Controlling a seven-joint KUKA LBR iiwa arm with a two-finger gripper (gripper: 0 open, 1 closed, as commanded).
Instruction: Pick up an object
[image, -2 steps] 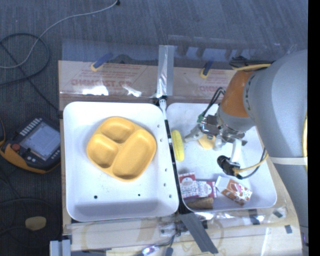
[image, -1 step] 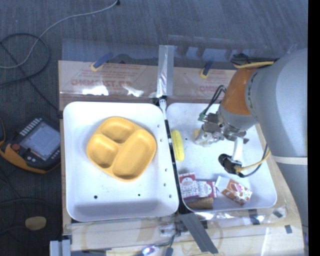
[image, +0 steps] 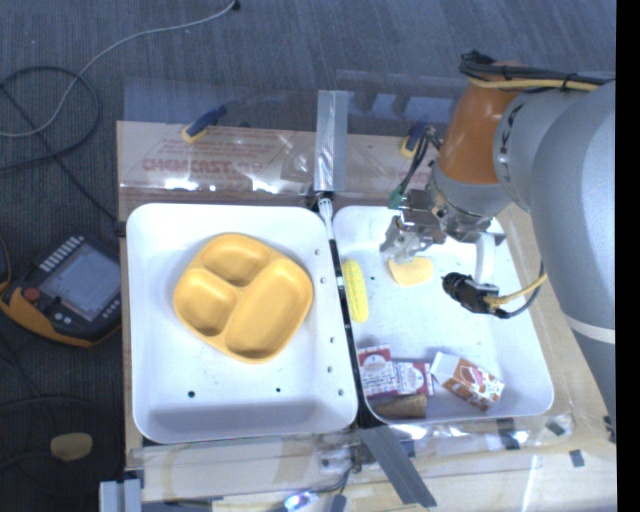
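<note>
Off to the far left, on the dark floor, an orange-edged control pendant lies with its cable looping up past the tabletop. The left bin holds one thing, a yellow three-part dish, sitting a little above the bin's middle with white floor open all around it, widest along the near edge. A raised divider separates the two bins.

In the right bin, a small corn cob lies lengthwise just beside the left wall, almost against it. Along the near edge sit a red-and-white packet, a brown item below it that I can't make out, and a tilted orange carton, close together near the front rim. The middle of this bin is bare.

The claw hangs in the upper part of the right bin, directly over a pale yellow piece that lies on the bin floor, near the back wall. The claw looks to be touching or just above the piece's top edge; I cannot tell whether its fingers are apart or together. The grey arm with its orange band crowds the bin's right side, and a black fitting with yellow cable hangs just right of the piece.
</note>
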